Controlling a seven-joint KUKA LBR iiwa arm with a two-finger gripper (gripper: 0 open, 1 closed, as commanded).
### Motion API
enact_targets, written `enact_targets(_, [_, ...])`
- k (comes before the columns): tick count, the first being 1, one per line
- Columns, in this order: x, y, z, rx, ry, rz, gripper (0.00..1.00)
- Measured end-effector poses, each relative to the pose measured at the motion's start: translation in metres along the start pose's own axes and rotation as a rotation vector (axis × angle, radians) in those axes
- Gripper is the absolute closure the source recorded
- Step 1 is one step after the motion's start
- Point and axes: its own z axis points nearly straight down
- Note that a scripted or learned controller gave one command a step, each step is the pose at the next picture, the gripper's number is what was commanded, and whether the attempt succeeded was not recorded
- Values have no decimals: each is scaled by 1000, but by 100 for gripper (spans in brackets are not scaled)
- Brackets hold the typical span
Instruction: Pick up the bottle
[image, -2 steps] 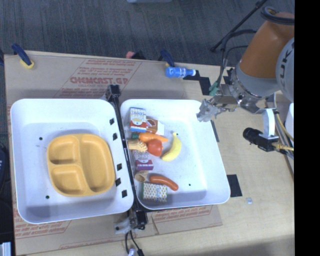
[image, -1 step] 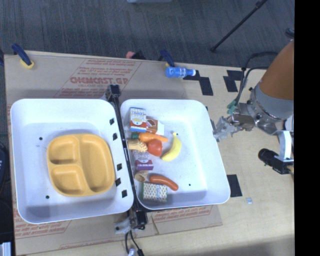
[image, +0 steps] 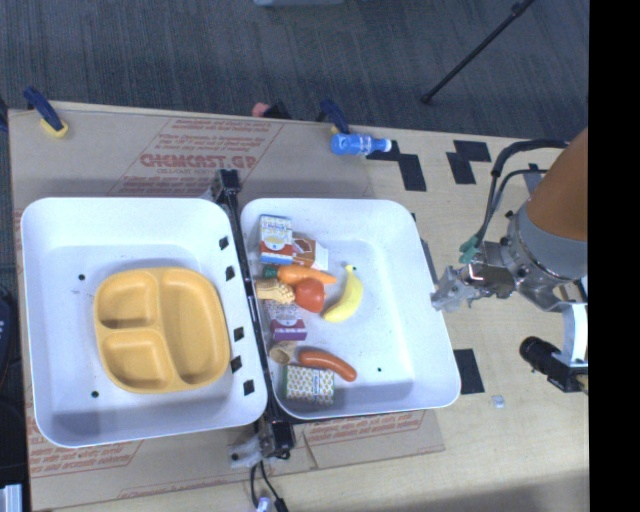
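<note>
The left bin (image: 60, 300) holds a yellow divided tray (image: 160, 328), lying flat near its middle. Just beside it, the right bin (image: 400, 290) has a clutter of toy food along its left side: a small carton (image: 276, 240) at the top, a carrot (image: 305, 275), a tomato (image: 310, 295), a banana (image: 344, 296) curving toward the middle, a sausage (image: 326, 364) lower down and a patterned packet (image: 309, 384) near the bottom wall. The bottle (image: 357, 145), blue with a pale end, lies on its side on the bench above the right bin, outside both bins. Further right, the gripper (image: 450, 293) hangs over the bench just off the right bin's edge, well apart from the bottle; nothing sits in it, though I cannot tell how far it is open
</note>
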Motion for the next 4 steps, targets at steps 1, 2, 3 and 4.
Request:
enact_targets(1, [1,0,19,1,2,122,100])
enact_targets(2, [81,-11,69,1,1,45,100])
enact_targets(3, [36,-4,-24,-3,0,122,100])
enact_targets(4, [37,-5,21,0,1,234,100])
